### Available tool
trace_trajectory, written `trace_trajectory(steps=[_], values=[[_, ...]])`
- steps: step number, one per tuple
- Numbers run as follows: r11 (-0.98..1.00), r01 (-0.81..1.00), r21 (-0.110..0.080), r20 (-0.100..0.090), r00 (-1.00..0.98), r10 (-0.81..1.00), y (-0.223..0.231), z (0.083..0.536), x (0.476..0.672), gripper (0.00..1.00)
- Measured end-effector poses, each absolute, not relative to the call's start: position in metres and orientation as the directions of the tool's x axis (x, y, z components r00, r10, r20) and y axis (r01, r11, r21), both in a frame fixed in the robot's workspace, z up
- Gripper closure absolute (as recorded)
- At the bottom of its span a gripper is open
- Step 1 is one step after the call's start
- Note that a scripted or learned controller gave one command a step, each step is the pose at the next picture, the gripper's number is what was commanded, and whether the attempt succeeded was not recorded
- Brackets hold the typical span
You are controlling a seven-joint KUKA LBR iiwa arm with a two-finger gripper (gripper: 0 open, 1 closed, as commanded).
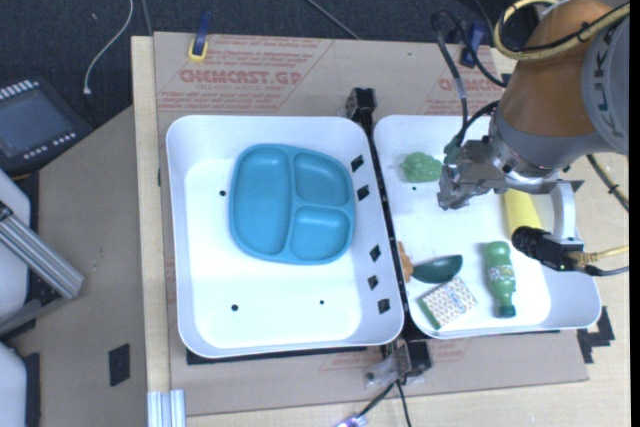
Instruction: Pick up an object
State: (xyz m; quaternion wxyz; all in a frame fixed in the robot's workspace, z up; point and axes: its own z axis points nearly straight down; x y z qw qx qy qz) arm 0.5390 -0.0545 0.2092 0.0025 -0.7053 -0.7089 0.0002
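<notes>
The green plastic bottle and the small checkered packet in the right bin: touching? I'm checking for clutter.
Apart. The camera view shows bare white bin floor between the green plastic bottle and the small checkered packet.

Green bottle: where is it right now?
The green bottle lies in the right bin, near its front right corner, below the yellow object and right of the patterned packet.

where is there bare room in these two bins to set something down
Left bin: bare floor in front of the blue plate and along its left wall. Right bin: crowded, with the gripper beside the green lump, and the yellow piece, green bottle, teal scoop and checkered packet.
</notes>
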Motion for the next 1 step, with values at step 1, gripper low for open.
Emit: trace_trajectory(steps=[1], values=[[0.006, 1.000, -0.004, 0.003, -0.006, 1.000, 0.0052, 0.2048, 0.5294, 1.00]])
